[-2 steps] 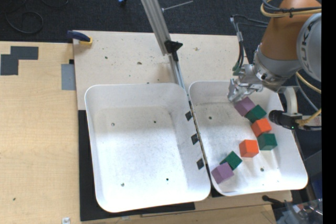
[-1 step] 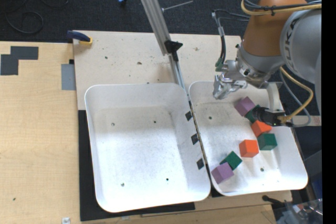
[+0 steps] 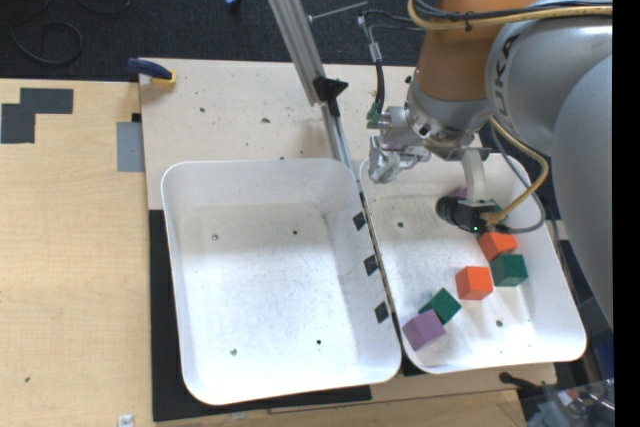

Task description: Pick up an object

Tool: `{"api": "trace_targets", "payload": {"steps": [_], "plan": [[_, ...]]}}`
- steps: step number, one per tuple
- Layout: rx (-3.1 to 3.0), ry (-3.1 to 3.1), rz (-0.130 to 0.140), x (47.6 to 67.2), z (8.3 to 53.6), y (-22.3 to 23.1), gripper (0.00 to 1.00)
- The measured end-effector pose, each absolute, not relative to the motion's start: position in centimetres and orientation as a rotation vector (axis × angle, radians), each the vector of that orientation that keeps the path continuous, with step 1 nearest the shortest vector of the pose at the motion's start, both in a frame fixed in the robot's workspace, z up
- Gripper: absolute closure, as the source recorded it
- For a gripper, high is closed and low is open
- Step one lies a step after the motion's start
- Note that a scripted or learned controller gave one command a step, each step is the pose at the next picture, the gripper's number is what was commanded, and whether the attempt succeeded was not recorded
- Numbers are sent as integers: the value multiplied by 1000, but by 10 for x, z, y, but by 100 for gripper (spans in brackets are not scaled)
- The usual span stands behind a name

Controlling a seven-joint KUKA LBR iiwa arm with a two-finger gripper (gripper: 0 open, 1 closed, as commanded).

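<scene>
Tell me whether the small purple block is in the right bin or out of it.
In. The small purple block lies on the right white bin's floor, near its front-left corner, beside a green block.

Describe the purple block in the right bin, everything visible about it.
The purple block is a small, matte, pale purple cube, seemingly plastic or foam. It rests tilted on the floor of the right bin, near its front left corner. A dark green block lies close behind it, apparently touching. The gripper is far from it.
</scene>
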State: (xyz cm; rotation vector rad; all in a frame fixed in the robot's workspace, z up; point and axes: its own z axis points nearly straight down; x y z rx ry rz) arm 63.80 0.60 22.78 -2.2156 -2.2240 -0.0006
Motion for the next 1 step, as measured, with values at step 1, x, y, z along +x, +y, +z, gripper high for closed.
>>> {"api": "trace_targets", "payload": {"steps": [1], "plan": [[-2215, -2224, -1, 637, 239, 60, 100]]}}
